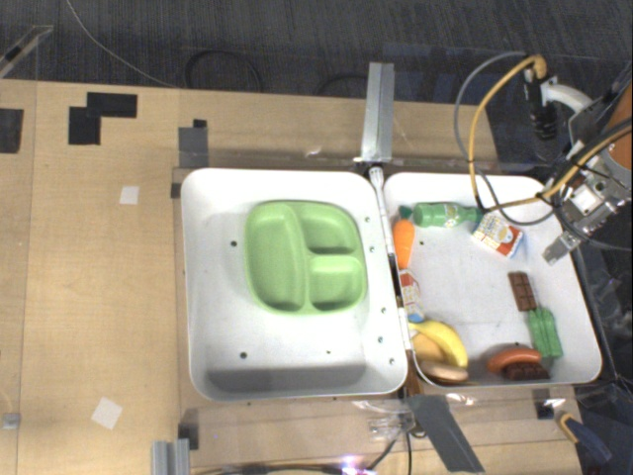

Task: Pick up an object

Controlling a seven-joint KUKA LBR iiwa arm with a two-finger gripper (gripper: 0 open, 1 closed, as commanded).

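The gripper (572,234) hangs over the right bin's (465,275) upper right edge; its jaw state cannot be told. The green bottle (445,215) lies lengthwise left-right along the back wall, the carrot (404,242) pointing toward the camera. The 2 bins sit on a tan bench (89,295) before dark carpet (247,18). The left bin (213,285) holds a green divided tray (303,255).
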